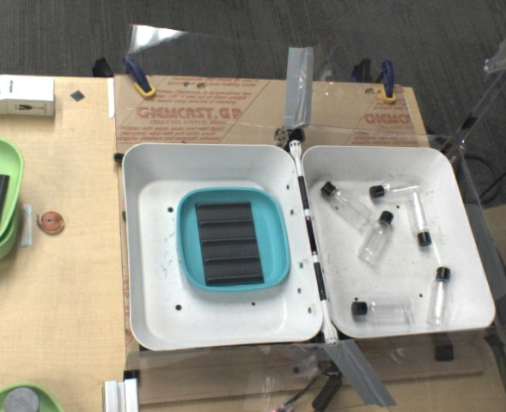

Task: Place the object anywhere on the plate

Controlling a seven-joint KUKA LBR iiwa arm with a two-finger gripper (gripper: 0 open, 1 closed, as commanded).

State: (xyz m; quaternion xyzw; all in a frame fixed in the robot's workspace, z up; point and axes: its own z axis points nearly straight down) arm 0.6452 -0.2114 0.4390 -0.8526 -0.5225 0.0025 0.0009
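Observation:
A teal plate [275,237] with a dark ribbed insert sits in the middle of the left white bin [149,256]. Several clear vials with black caps lie scattered in the right white bin [467,230]: one at the upper left [343,202], one near the middle [377,236], one along the right [420,220], one at the lower right [440,294] and one at the bottom [381,310].
A green tray [3,196] holding a dark block sits at the far left on the wooden bench. A small copper disc [51,222] lies beside it. Cardboard [235,106] clamped behind the bins lines the back edge. A white box [16,95] lies at the upper left.

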